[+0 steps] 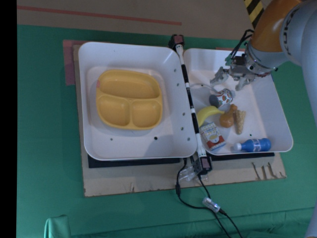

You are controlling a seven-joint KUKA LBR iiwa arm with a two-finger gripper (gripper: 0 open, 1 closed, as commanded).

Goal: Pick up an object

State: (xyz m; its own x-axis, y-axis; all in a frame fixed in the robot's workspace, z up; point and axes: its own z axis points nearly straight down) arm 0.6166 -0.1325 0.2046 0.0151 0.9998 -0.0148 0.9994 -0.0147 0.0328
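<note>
I'm hovering over the right bin (277,128) with my fingers (231,79) spread wide and gripping nothing, so I'm at the reaching stage. The small can (222,97) is lying just below them, near the banana (208,113). I'm guessing a straight drop, then a squeeze.
</note>
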